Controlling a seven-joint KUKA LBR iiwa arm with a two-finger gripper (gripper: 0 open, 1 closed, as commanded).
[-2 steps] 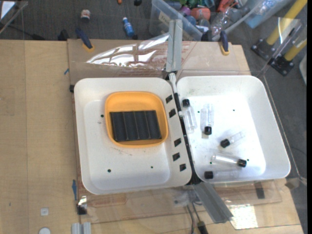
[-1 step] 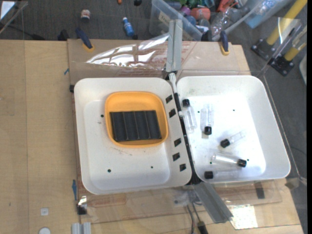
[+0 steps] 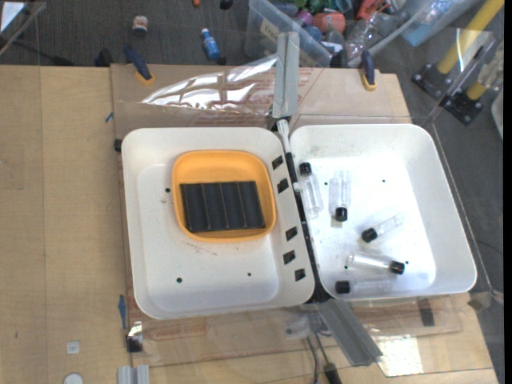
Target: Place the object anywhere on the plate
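Two white bins are sitting side by side, the left bin (image 3: 152,286) and the right bin (image 3: 448,270), both speckled with small black dots. In the left one an orange plate (image 3: 186,170) is showing, carrying a black ribbed insert (image 3: 222,206) striped by darker grooves. In the right bin clear vials (image 3: 376,264) with black caps are lying. The bench (image 3: 56,214) is showing pale tan wood. At the far right a translucent tub (image 3: 352,10) is holding multicoloured items.

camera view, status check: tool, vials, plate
Clear vials lie loose in right bin. Orange plate in left bin carries a black rack. Divider between bins.
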